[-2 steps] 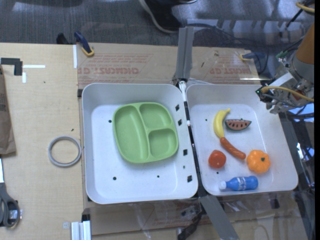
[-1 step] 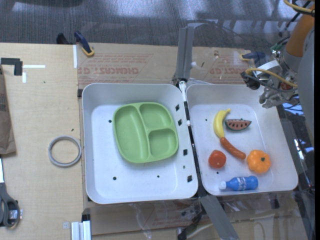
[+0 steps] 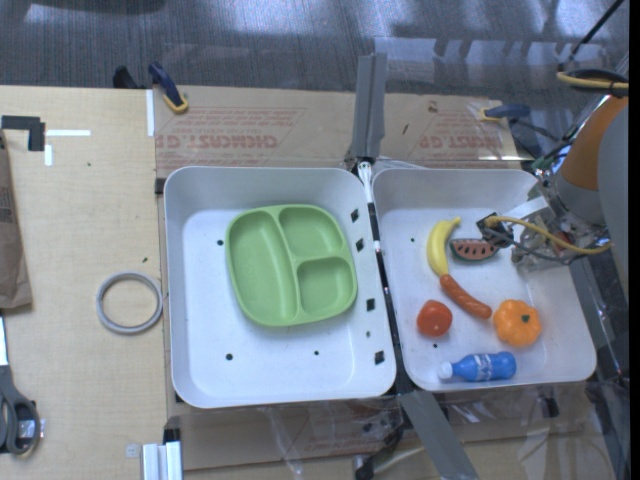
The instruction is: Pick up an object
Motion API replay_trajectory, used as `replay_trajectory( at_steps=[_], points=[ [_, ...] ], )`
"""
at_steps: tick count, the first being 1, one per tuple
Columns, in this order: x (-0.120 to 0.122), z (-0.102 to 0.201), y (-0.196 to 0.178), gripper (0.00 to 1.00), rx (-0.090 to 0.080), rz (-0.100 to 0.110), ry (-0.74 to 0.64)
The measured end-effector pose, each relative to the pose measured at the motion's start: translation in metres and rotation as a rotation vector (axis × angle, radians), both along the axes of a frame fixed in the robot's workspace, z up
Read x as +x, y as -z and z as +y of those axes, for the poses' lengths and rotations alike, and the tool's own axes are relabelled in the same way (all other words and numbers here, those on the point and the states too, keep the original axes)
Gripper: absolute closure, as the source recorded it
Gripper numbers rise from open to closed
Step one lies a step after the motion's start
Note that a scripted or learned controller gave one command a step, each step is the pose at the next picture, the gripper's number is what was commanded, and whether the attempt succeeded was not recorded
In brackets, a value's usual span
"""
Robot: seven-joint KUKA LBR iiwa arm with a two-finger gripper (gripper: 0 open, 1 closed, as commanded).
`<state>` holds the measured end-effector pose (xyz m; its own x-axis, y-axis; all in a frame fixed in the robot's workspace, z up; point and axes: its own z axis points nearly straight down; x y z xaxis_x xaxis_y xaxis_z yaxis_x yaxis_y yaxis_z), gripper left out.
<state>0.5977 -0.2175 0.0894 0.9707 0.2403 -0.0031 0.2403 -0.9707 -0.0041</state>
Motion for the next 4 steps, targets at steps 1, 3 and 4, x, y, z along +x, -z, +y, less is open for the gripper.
replay_trajectory(
  at_steps=[1, 3, 4],
  points=[
    [0.007, -0.002, 0.001, 1.00, 0.006, 0.005, 0.038],
    [-0.021, 0.055, 0.001, 1.00, -0.001, 0.001, 0.001],
    [-0.003, 0.069, 0.001, 1.00, -0.001, 0.003, 0.042]
  ],
)
